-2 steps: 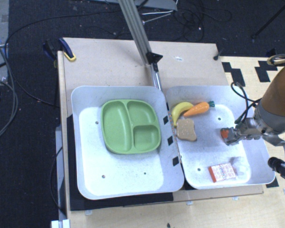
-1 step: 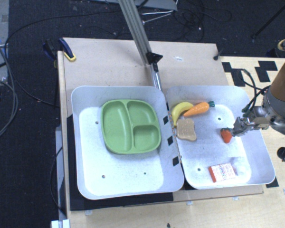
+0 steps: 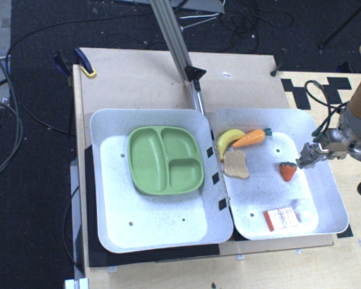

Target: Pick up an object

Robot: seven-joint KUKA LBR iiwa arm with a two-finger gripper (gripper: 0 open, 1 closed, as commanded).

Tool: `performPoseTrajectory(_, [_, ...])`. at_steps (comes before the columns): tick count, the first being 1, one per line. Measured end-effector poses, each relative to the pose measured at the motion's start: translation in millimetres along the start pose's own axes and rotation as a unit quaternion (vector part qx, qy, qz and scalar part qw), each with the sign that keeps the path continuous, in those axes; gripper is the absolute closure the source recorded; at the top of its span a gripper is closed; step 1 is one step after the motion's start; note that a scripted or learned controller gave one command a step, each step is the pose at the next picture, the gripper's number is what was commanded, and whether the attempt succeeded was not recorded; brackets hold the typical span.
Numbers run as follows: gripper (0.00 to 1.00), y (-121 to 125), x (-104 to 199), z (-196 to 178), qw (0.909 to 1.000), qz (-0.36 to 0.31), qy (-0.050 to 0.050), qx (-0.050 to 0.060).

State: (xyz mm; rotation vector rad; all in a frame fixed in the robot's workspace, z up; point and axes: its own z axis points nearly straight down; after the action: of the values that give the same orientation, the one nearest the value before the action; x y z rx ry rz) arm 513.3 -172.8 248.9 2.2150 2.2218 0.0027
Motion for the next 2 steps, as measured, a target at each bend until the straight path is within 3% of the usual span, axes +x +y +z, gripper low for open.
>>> performPoseTrajectory(2, [1.00,9.9,111.3,7.0,1.0000,-0.003,0.002,0.002])
